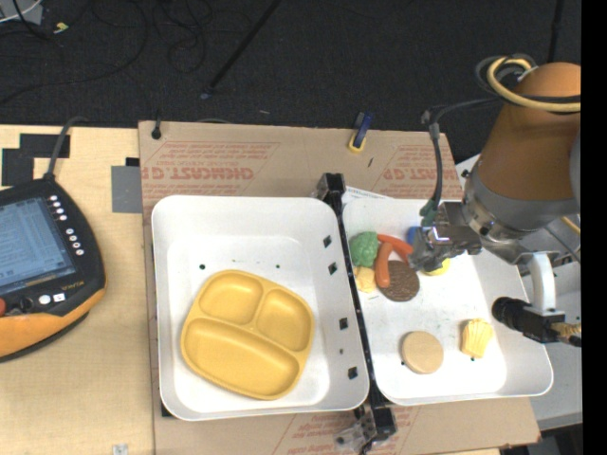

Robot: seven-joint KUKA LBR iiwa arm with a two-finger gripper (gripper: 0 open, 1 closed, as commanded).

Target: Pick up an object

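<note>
Hovering low over the upper part of the right bin [531, 373], the gripper [434, 243] reaching in from the right under the orange-banded arm [531, 140]. Impossible to tell from this slant whether anything is caught there or how wide the gripper stands. Crowding just to the gripper's left: a green broccoli-like piece [364, 248], an orange carrot [386, 259] slanting down and to the left, a brown disc [401, 284] beneath it, and a bit of yellow [366, 280] by the divider. Peeking out just below the gripper, something yellow [438, 267], likely the nearest candidate. Lying well apart toward the near edge: a tan round cookie [422, 352] and a yellow corn piece [476, 337]. Sitting in the left bin [190, 226], a yellow divided plate [248, 332]. Judging the coming move as a short drop or a small shift left toward the cluster, not a reach toward the near pieces.
</note>
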